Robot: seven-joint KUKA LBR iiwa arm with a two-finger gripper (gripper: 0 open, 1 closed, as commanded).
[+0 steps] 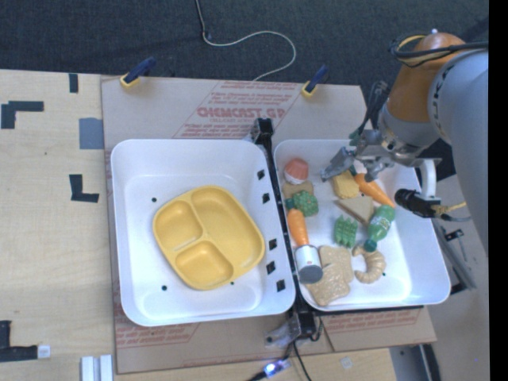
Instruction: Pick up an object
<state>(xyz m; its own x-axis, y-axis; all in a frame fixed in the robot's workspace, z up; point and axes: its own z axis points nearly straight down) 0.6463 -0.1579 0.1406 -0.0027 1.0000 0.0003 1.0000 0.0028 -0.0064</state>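
Note:
The right bin (421, 280) holds several toy foods: a peach-and-red piece (296, 170), a green broccoli (303, 203), an orange carrot (298, 227), a grey-capped cylinder (308, 263), a tan slab (333, 275), a shrimp (370, 266), a green block (345, 231), a green bottle (380, 223), a bread slice (356, 208), a yellow piece (345, 186) and another carrot (373, 189). My gripper (352, 159) hangs over the bin's upper middle, just above the yellow piece and the carrot. Nothing shows between its fingers.
The left bin (131, 213) contains a yellow divided plate (208, 235). A black divider (274, 205) separates the bins. A cable (238, 38) loops on the dark floor behind the cardboard base (230, 109). The arm (444, 86) fills the upper right.

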